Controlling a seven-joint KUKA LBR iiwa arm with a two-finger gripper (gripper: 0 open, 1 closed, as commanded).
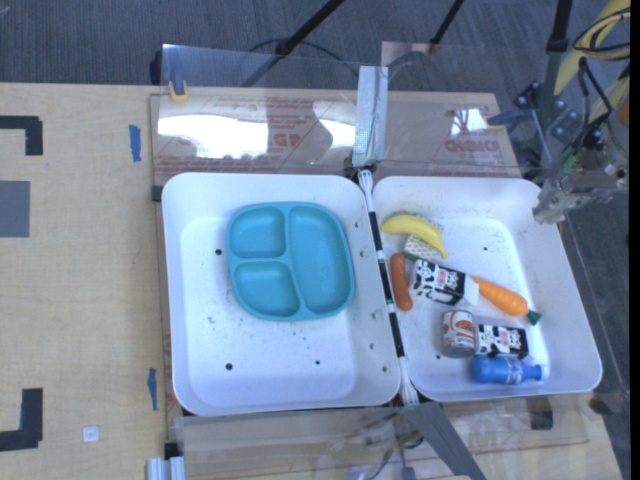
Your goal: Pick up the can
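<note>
Just one can [458,331], two cartons [437,284]

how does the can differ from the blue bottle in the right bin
The can is silver with red markings; the bottle is solid blue. The can looks short and squat, while the bottle is longer and lies on its side, neck pointing toward the bin's right wall. The can sits farther into the bin; the bottle lies nearest the front rim. Both are in the right bin, each beside the black-and-white carton.
</note>
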